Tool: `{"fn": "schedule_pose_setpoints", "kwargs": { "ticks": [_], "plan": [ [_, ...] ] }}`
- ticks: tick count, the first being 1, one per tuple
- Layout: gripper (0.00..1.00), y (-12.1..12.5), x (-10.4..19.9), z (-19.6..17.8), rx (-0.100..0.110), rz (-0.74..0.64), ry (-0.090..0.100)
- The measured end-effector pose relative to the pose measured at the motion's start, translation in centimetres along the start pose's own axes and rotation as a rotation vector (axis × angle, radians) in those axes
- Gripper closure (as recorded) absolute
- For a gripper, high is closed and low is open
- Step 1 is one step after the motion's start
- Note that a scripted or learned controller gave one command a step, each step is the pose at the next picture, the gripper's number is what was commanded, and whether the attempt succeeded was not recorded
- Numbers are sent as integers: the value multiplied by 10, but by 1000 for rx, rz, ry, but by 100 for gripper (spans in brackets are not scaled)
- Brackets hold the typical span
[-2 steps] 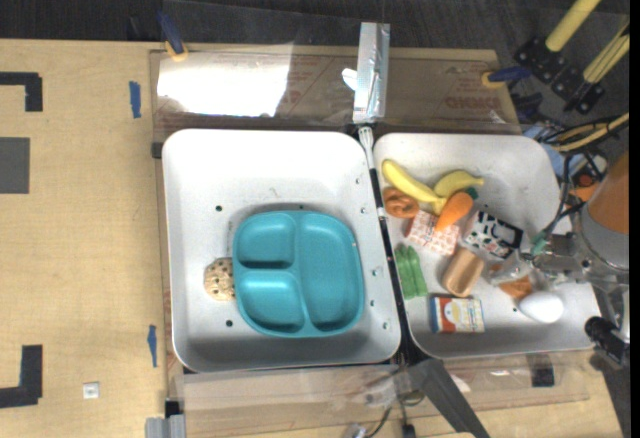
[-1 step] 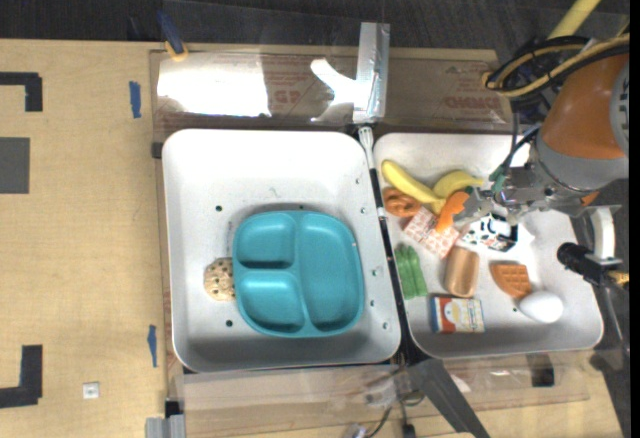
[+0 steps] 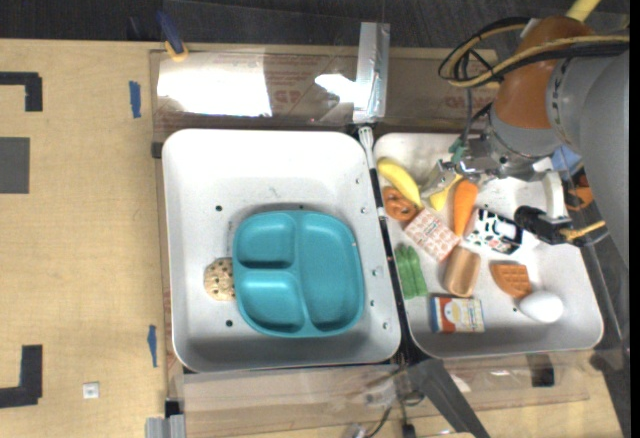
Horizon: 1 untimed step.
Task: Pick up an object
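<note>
We can read no writing: the small carton [image 3: 457,313] at the right bin's [image 3: 585,326] near edge and the pink checked packet [image 3: 431,233] carry print too fine to make out. The end effector [image 3: 466,162] hangs over the right bin's far edge, just above the carrot [image 3: 463,205]; cables and the wrist cover it, so we cannot tell how it is set. The arm [image 3: 560,96] hides the bin's far right corner. The banana [image 3: 399,180] lies by the left wall, the green pod [image 3: 410,269] below it, the egg [image 3: 541,307] near the right. In the left bin [image 3: 190,166], a teal tray [image 3: 298,271] partly hides a cookie [image 3: 219,278]; open floor surrounds it on the desk [image 3: 80,226].
</note>
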<state>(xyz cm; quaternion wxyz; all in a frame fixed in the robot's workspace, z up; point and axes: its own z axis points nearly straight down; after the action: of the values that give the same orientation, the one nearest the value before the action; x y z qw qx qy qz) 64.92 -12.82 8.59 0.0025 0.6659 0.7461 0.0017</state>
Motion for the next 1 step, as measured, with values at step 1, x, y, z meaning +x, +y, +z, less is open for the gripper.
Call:
{"fn": "schedule_pose_setpoints", "kwargs": {
  "ticks": [1],
  "plan": [
    [100, 2, 1, -8, -1, -4, -1]
  ]
}}
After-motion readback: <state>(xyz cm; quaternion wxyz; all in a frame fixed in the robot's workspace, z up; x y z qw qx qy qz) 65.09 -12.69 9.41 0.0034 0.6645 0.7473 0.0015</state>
